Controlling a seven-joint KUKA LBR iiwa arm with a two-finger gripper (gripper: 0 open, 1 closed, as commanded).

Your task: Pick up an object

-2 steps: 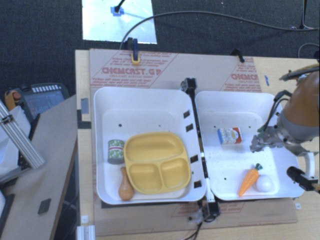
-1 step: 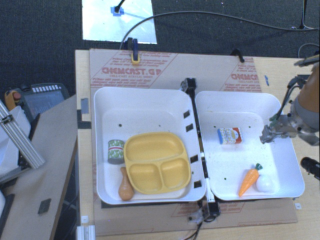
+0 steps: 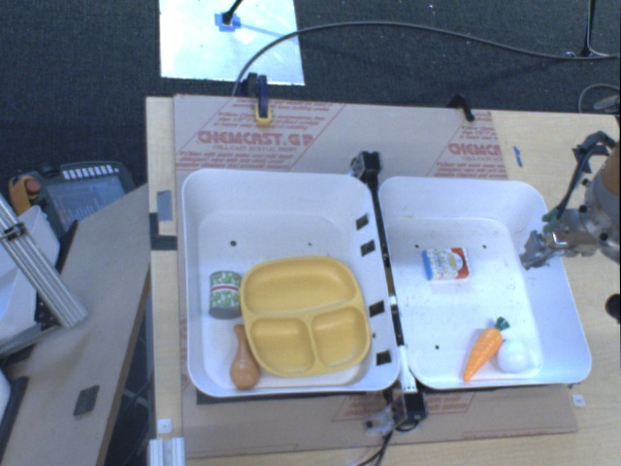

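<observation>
My gripper (image 3: 537,250) hangs at the right rim of the right bin (image 3: 543,202), and whether my jaws stand apart or together I cannot tell, since the tip is small, dark and blurred against the bin wall; nothing shows between them, and I cannot tell whether the tip touches the rim. My arm (image 3: 592,226) comes in from the right edge, low over the bench, with the wrist pointing left toward the bin; most of it is cut off by the frame, and a loop of cable (image 3: 582,163) stands above the wrist. In the right bin a small white carton (image 3: 446,264) with red and blue print lies near the middle, well left of my gripper. Nearer, a toy carrot (image 3: 481,351) lies tilted with its green top toward the far right, touching or just beside a white ball (image 3: 513,356) at its right. In the left bin (image 3: 281,187) a yellow divided tray (image 3: 305,314) sits near the front, with a green can (image 3: 225,293) just left of it and a tan pear-shaped object (image 3: 244,362) by its near left corner, its shape hard to make out.
</observation>
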